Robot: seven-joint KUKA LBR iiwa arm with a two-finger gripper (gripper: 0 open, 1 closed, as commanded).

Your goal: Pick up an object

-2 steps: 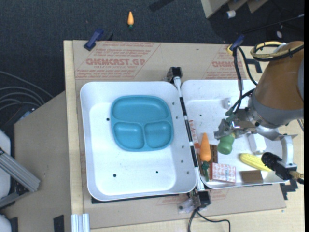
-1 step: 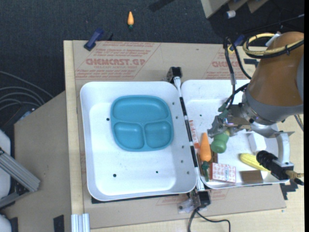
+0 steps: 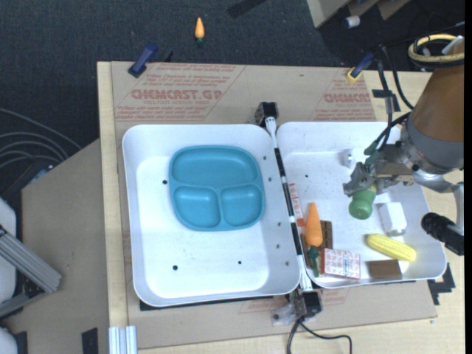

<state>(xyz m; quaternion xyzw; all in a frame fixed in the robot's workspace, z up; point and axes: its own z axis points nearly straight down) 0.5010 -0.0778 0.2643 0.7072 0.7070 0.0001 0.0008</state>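
A: Two bins sit side by side on the surface [image 3: 110, 198]; how far along is the pick?

B: Midway, I judge. The arm [image 3: 442, 116] reaches into the right bin [image 3: 324, 142] and the jaws [image 3: 361, 186] sit right over a green object [image 3: 361, 206], a small cylinder-like toy. The metal of the jaws touches or overlaps its top, but I cannot tell whether they are wide, narrow, or clamped on it.

A: So is anything lifted?

B: Not that I can confirm. The green object looks low in the bin, near the floor, so the grasp and the lift both seem left to do.

A: What else is in there?

B: A carrot [image 3: 313, 226] along the bin's left wall, a corn cob [image 3: 391, 247] near the front right, a white block [image 3: 392, 217] just beside the green object, and a small printed box [image 3: 341, 263] at the front. The left bin [image 3: 147, 257] holds a blue divided plate [image 3: 217, 186], untouched.
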